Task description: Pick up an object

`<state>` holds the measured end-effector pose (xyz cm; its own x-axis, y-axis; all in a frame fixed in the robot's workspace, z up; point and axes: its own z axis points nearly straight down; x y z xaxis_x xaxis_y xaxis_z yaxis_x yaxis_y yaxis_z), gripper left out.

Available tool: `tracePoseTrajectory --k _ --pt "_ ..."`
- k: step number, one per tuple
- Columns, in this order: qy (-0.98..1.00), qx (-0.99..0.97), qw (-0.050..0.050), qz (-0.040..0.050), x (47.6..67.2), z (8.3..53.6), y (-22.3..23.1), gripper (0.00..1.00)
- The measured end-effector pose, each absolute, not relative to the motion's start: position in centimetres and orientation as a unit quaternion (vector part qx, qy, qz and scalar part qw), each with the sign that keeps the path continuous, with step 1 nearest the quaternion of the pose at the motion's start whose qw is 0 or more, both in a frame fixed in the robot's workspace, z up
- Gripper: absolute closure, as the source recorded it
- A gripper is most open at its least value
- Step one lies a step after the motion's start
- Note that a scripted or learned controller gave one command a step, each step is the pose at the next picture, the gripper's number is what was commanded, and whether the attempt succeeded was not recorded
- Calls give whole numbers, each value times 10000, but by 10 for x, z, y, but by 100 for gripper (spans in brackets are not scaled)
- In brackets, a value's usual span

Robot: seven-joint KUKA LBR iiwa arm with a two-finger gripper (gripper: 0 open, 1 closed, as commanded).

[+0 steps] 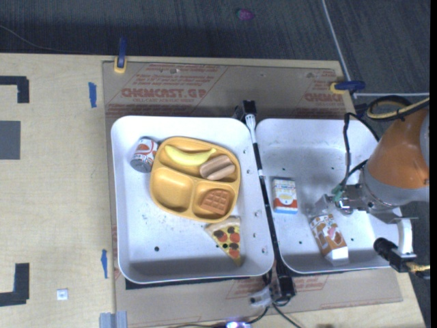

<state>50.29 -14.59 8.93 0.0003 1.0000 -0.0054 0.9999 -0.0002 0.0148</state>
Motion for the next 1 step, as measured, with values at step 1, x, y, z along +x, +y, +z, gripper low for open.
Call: tracePoseTrajectory --k 1 --pt "7068 7073 95 36 484 89 -109 0"
